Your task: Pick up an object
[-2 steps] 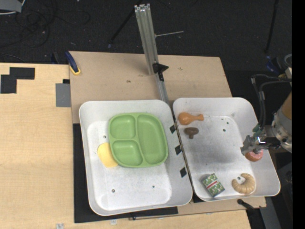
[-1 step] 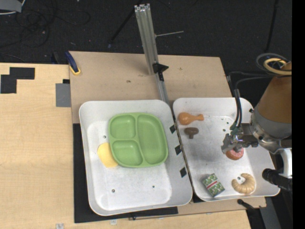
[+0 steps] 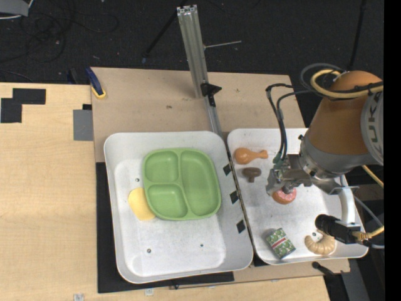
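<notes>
My gripper (image 3: 282,184) hangs over the middle of the right bin (image 3: 257,231), under the grey and orange arm. A red and pale round object (image 3: 286,197) lies right beneath it, partly covered by the gripper. An orange drumstick-shaped toy (image 3: 249,155) lies at the bin's back left, and a small brown piece (image 3: 251,174) sits just in front of it, left of the gripper. Near the front are a green box (image 3: 279,242) and a tan curved pastry-like object (image 3: 321,246).
The left bin (image 3: 169,256) holds a green divided plate (image 3: 182,184) with a yellow object (image 3: 140,204) tucked at its left edge. A metal post (image 3: 195,52) stands upright behind the bins. Black clips sit along the wall between the bins.
</notes>
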Robot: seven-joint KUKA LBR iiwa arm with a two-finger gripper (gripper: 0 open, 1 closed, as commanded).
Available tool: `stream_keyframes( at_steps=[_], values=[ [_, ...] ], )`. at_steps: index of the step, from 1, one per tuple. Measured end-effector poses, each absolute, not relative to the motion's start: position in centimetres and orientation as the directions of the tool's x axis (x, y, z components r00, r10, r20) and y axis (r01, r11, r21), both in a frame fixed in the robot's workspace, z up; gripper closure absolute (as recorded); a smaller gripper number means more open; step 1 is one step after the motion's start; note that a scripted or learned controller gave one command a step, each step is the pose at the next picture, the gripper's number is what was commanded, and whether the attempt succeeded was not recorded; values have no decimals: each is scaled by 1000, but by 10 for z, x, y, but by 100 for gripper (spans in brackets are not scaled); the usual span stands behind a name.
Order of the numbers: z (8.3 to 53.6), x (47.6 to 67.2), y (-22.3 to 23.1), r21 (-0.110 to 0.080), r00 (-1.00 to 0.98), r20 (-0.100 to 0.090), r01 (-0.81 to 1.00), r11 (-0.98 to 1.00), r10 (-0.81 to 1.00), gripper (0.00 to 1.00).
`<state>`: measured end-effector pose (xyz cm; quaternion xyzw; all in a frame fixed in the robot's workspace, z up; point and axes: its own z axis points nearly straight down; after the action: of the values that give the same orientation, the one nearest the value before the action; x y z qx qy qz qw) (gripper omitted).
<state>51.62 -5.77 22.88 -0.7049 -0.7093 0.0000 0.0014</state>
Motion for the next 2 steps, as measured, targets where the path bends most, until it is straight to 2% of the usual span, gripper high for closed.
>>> stream_keyframes(
  at_steps=[2],
  values=[
    [214, 535, 60, -4, -6, 2, 1000, 6, 1000, 100]
  ],
)
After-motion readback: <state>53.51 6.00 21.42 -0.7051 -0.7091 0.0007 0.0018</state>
